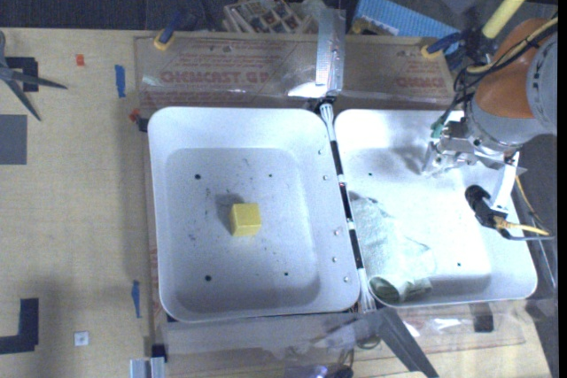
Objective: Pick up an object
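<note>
While claw hovers, yellow block sits left bin

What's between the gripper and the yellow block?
The gripper hangs over the right bin; the yellow block lies in the left bin. Between them run the two bins' adjoining rims, and a crumpled cloth lies beside that divide.

yellow block in left bin

Bright, even overhead light glares off the white bins, shadows are soft, and the focus slightly soft.
</note>
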Controlling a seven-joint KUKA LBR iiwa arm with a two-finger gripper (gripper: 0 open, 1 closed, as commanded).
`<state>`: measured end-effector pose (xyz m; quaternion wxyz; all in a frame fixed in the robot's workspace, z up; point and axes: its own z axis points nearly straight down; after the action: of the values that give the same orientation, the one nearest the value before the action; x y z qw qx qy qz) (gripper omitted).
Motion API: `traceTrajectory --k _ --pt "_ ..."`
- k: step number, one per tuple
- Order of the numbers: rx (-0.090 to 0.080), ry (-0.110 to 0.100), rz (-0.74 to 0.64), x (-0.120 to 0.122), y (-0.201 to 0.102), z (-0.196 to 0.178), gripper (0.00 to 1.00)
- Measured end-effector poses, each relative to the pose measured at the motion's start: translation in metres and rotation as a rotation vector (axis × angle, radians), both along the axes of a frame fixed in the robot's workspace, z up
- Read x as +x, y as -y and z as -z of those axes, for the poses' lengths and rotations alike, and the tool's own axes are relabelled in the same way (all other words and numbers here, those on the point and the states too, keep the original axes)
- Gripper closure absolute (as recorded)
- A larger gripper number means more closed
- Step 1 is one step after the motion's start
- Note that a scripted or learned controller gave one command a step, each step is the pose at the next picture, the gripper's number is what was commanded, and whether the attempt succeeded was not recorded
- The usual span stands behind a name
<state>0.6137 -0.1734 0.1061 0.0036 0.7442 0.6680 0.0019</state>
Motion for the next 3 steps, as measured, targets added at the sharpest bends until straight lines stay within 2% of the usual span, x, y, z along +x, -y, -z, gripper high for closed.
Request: traceTrajectory --k 1,2,3 --pt "0.002 -0.005 0.182 -0.032 -0.017 -0.076 1.0" --pt "0.003 -0.005 0.455 -0.008 -0.054 -0.099 1.0" --pt "0.006 -0.01 0.625 -0.062 -0.019 -0.017 1.0"
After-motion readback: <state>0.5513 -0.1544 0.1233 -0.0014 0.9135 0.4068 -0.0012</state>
